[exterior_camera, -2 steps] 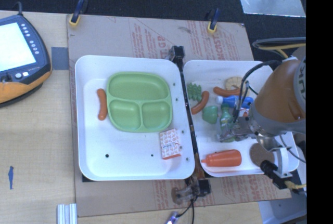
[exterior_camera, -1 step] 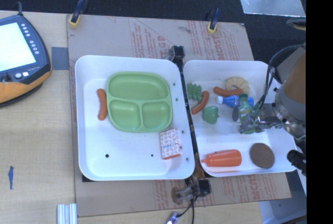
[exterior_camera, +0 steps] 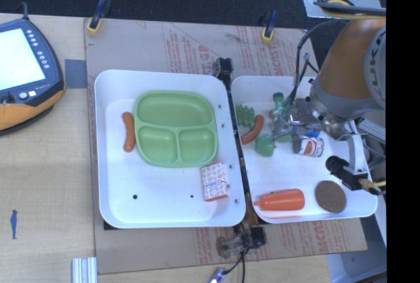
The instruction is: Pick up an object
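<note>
Green divided plate lies in the left bin, a sausage beside it and a small carton near its corner; the gripper hangs low in the right bin, among a green block, another sausage and a can; whether it is apart or together, I cannot tell; an orange bottle and brown disc lie nearer the front.

The hand sits low in the right bin, its fingertips too small and cluttered to read. At nine o'clock, the orange tablet pendant is cut by the edge. The can is partly hidden under the wrist.
</note>
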You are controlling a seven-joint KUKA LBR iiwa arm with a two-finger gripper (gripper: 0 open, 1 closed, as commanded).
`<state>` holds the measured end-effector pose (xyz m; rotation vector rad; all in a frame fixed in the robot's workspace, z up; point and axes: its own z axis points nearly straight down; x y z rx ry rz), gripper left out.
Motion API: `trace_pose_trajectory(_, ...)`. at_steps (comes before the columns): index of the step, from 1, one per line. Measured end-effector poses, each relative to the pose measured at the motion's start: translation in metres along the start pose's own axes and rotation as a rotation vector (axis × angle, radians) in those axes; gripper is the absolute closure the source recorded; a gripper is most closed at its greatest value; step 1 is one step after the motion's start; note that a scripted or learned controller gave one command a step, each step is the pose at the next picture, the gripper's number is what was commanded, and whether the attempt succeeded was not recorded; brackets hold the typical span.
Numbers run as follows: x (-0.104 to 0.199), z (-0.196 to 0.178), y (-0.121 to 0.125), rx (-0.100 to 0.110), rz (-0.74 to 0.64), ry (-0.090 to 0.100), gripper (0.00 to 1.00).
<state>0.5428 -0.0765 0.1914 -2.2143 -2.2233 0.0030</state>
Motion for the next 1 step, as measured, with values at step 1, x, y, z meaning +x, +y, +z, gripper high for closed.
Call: trace_pose_trajectory(1, 0.0559, -0.0004, 0.0806, 0.000, -0.001, -0.001, 1.00)
